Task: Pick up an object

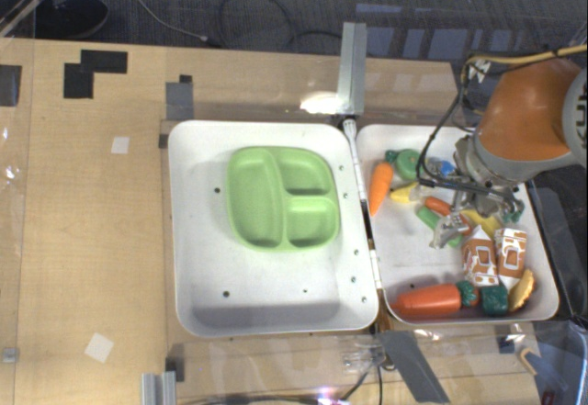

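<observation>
Currently, the gripper (457,230) is hovering low inside the crowded right bin (397,288); whether it is released or clenched cannot be told.
Toys are lying packed beneath and just beside it, risking a glancing or doubled pick: a carton (480,258) is sitting just below, a carrot (379,187) well left, a red pepper (428,300) further below.

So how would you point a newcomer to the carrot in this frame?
Start at the right bin, the one the arm reaches over. Along its left wall, next to the divider between the bins, lies the carrot, a small orange cone pointing toward the camera with a green top at its far end. The red-orange vegetable at the near edge is larger and lies crosswise.
</observation>
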{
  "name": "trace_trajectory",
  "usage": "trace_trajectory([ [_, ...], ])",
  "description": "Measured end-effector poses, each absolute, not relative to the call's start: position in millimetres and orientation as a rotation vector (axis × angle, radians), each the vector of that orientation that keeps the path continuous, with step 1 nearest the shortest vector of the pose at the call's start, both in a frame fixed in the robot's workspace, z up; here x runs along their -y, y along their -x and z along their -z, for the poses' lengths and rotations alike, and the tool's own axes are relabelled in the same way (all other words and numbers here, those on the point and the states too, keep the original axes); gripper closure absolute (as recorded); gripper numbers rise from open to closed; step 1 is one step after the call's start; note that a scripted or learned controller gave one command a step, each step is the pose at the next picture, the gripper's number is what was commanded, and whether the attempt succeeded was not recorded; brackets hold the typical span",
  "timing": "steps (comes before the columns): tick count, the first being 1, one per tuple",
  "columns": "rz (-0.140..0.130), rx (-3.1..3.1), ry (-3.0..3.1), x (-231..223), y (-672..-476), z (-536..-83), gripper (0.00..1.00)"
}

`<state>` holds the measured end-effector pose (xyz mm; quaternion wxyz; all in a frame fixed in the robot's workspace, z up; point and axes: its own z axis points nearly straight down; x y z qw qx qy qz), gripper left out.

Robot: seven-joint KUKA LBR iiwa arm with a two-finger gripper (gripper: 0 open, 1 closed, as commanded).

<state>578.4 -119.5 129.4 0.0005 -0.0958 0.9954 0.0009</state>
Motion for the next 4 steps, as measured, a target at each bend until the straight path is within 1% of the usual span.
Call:
trace_trajectory([
  [1,0.002,-3.118,0.217,111,-607.6,-90,0.00],
  [2,0.000,-3.106,-0.335,90,-551.6,-91,0.00],
  [3,-0.003,-3.047,-0.716,91,-607.4,-89,0.00],
  [4,-0.004,-2.957,-1.022,83,-597.6,-89,0.00],
])
